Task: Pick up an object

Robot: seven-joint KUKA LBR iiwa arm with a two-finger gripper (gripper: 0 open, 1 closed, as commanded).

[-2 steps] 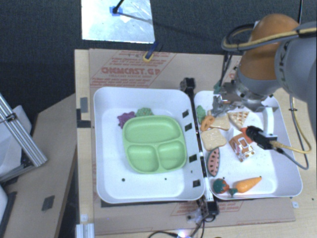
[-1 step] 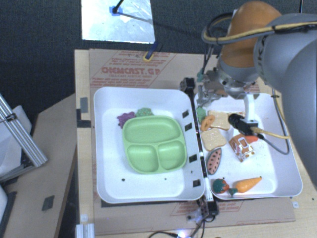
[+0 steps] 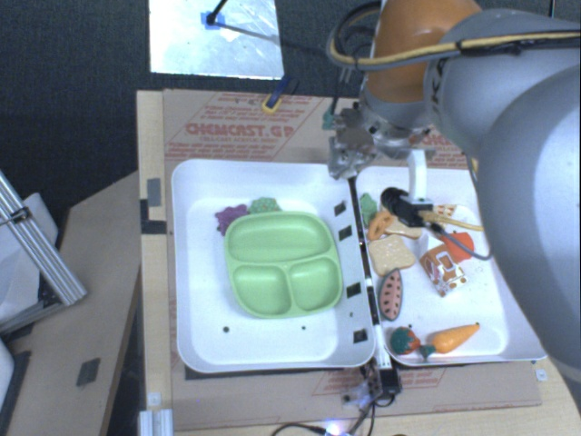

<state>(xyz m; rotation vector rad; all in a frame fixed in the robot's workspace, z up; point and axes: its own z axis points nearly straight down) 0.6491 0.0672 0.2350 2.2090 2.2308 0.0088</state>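
Note:
My gripper hangs over the back end of the divider between the two white bins, and nothing shows in it. In the right bin, just right of and below it, lie a green leafy piece, an orange piece and a slice of toast. Nearer the front are a watermelon slice, a small white and orange carton, a carrot and a small red and green toy.
The left bin holds a green divided plate, with purple grapes and a green broccoli piece behind it. The arm's large grey body covers the right bin's right side. A foil sheet lies behind the bench.

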